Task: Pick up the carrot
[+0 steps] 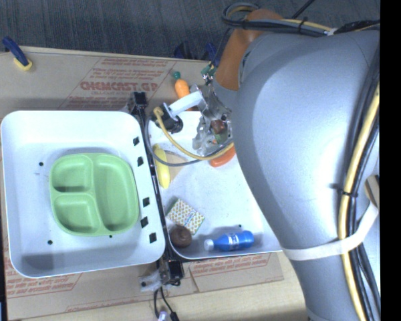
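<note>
- Two shallow white bins (27,199) lie side by side on my bench; the left one holds a smooth green plate (93,192) with three hollows.
- My gripper (210,129) hangs over the right bin's far end, a cluster of shiny metal and looping cables; I cannot tell how it stands.
- The carrot (181,87), a small orange stub with a green tip, lies just outside the right bin's far rim, on the printed cardboard (113,79).
- My broad grey arm (307,146) hides most of the right bin.
- An orange rounded thing (222,156) peeks out beneath my gripper, hard to make out.
- Nearer lie a yellow banana (162,167), a patterned packet (185,216), a brown ball (181,235) and a blue bottle (230,240).
</note>
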`<state>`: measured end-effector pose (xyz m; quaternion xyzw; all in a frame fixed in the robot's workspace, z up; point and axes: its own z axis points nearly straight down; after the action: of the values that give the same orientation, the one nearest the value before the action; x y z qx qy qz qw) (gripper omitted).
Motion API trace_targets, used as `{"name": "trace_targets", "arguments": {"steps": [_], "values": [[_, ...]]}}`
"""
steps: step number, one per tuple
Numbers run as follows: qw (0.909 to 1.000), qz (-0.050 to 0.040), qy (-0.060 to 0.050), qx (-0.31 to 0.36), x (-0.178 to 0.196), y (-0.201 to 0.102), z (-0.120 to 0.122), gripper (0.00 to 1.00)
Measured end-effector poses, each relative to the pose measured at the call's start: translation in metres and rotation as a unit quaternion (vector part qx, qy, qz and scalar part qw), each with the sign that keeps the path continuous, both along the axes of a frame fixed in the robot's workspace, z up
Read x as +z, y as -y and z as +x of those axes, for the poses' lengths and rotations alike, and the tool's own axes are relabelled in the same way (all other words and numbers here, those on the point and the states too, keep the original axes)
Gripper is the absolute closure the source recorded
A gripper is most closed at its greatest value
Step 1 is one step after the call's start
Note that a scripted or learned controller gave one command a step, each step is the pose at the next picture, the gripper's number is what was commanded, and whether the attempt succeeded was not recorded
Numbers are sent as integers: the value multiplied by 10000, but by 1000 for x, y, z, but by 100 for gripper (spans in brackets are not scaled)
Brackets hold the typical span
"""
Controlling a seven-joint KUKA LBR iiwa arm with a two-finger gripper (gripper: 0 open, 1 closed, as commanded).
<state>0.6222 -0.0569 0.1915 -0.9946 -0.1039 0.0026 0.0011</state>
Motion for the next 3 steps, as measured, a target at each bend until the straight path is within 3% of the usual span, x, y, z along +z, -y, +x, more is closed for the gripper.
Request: {"name": "trace_targets", "arguments": {"steps": [1,2,3], "values": [[9919,15,-1,1266,32,58,-80,100],[9993,8,11,362,114,52,-69,100],[9998,10,-3,174,101,110,-80,100]]}}
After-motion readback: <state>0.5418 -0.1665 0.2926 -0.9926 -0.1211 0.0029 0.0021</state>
